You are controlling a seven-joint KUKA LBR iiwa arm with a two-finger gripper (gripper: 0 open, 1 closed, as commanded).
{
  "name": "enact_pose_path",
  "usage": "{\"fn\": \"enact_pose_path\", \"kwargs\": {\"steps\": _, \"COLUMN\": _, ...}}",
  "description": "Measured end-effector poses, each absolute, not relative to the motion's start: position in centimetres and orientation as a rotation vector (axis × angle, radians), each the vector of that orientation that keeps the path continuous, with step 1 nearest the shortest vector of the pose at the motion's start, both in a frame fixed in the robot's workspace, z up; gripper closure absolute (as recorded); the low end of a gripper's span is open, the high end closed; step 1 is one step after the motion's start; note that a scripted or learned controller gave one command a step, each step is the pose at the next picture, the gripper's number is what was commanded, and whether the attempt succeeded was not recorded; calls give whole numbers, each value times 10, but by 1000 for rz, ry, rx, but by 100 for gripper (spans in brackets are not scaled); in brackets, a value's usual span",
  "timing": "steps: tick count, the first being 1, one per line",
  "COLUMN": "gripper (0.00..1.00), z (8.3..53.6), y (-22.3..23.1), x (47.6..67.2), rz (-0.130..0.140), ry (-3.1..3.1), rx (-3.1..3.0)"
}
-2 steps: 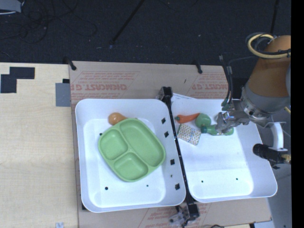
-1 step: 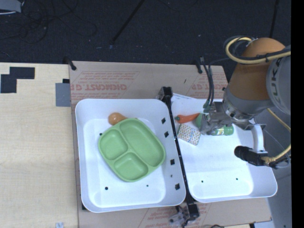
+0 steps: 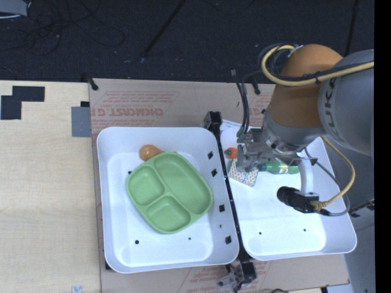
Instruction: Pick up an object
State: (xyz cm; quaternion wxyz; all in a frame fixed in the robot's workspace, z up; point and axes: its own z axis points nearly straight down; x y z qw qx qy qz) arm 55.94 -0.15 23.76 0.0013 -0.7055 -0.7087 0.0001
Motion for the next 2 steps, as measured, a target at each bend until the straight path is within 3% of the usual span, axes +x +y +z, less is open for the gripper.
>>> {"fn": "enact_pose_path", "kwargs": {"steps": 2, "gripper": 100, "z": 218, "y": 105, "x": 553, "rz": 7, "ry": -2222, "rx": -2214}}
